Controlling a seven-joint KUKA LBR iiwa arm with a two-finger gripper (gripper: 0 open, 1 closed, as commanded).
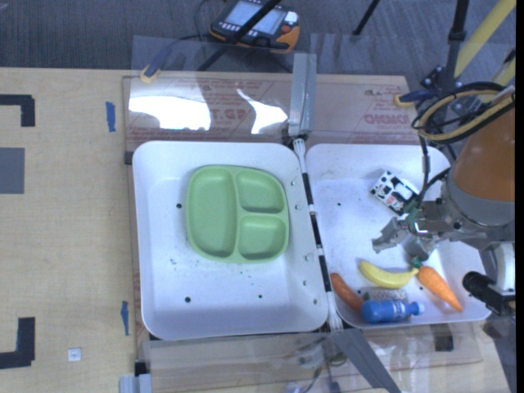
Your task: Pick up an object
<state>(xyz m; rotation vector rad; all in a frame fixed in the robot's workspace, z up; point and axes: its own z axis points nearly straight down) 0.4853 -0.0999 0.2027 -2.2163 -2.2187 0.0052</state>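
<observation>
While the green divided plate [238, 214] is seen lying flat in the middle of the left bin [155, 244], everything else is found to its right, past the divider between the bins. Closest to that divider, an orange carrot [345, 291] is laid in the right bin [340, 188] at its near edge. Further from the plate, a blue bottle [390, 309] is set on its side, with a yellow banana [385, 275] just beyond it. A small black-and-white box [392, 190] is placed toward the far side. The gripper [399, 234] is poised above the banana with nothing between its spread fingers. Farthest from the plate, a second carrot [436, 286] is laid.
</observation>
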